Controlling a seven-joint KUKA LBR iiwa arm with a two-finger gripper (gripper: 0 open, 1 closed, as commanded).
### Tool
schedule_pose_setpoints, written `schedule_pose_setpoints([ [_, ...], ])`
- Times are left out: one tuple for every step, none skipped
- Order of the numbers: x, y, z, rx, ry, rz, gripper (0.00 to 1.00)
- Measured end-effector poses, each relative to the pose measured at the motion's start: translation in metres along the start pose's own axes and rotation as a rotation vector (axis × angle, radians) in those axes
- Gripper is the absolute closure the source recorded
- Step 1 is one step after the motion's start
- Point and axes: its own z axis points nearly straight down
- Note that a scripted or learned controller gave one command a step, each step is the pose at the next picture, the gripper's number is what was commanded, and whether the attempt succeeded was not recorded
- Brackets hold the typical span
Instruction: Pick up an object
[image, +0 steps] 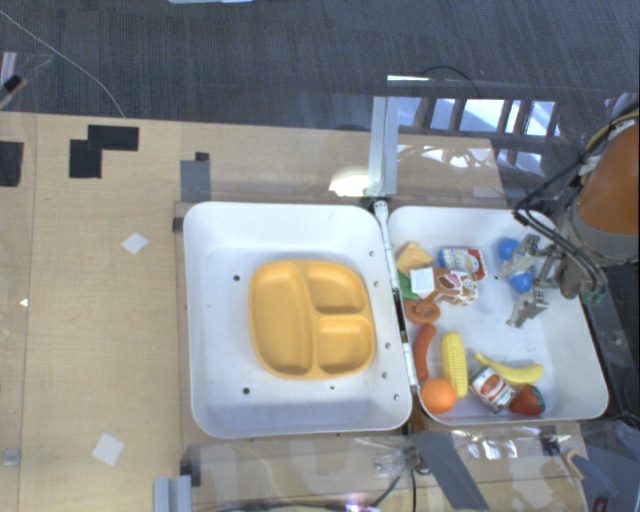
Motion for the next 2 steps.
schedule_pose_setpoints([
  [-0.026,0.005,0.04,0.0,-0.003,0.027,0.0],
  [-0.02,0.008,0.021,-0.004,0.005,0.701,0.0],
])
